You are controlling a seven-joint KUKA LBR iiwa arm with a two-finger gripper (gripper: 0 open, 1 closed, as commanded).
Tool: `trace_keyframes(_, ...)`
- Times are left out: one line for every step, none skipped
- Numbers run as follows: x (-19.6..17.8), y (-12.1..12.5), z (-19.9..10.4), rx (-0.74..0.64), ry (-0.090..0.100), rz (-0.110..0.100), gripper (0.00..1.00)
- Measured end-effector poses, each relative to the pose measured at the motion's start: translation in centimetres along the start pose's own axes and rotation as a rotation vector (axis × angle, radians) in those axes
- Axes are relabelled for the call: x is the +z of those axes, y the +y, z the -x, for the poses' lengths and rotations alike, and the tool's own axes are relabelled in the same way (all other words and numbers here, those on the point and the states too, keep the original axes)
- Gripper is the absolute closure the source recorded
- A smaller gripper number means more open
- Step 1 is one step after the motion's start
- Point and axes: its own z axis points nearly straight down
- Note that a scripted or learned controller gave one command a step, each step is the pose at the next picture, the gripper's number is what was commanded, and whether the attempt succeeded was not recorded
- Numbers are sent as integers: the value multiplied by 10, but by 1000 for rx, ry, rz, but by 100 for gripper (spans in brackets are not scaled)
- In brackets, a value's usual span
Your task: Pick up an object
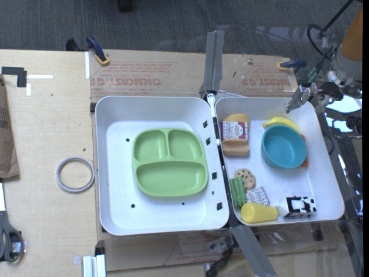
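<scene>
Gripper [296,101] hovers above right bin's [330,172] far edge, holds nothing; I can't tell jaw state. I judge blue bowl [283,146] nearest target, banana [281,122] tucked behind.

I am looking at two white bins [109,172]. A pale green divided plate [170,161] is lying in one. The other is showing a teal bowl [283,146], a yellow banana [281,122], a yellow cylinder [258,213], a tan cookie with dark spots [245,179], a green piece [237,192] and a black-and-white patched toy [300,206]. My table [46,131] is showing light wood.
</scene>
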Motion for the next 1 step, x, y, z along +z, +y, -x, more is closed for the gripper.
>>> trace_keyframes(131,-7,-50,-122,-1,3,0)
